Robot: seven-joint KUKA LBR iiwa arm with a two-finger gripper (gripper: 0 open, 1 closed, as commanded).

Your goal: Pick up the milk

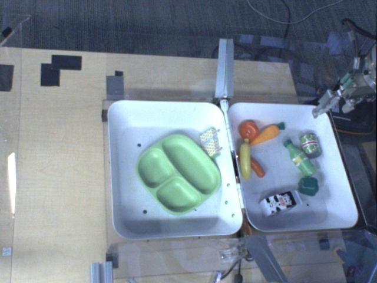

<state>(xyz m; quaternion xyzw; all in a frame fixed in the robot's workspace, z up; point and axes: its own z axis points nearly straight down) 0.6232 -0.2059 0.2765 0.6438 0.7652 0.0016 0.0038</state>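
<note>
On the pale wooden surface [65,158] sit two shallow white bins side by side. The left white bin [123,205] holds a light green plastic divided plate [178,173] with three compartments, lying slantwise across the bin's middle, and a small crinkled patterned wrapper [210,141] just off the plate's 1 o'clock edge, close to the wall shared with the other bin. The right white bin [336,211] carries the toy groceries: a red round tomato [248,128] at the bin's 10 o'clock, an orange carrot with a green top [266,134] touching it on the 3 o'clock side, a yellow corn cob [245,157] lying upright along the left wall just below the tomato, and a small orange-red sausage-like piece [257,168] slanting away from the cob's lower end. Toward 3 o'clock lie a green plastic bottle [299,159], a small round tin with a green and dark label [310,145] just beside the bottle's upper end, and a dark teal cup-like piece [308,186] just below the bottle. The white milk carton with black cow patches [280,203] lies on its side at the bin's 6 o'clock, long axis slightly tilted, apart from the other toys and nearest the teal piece. The end effector [323,109] hangs over the right bin's 1 o'clock corner, well apart from the carton, with nothing between its fingers; how wide they stand I cannot tell.
</note>
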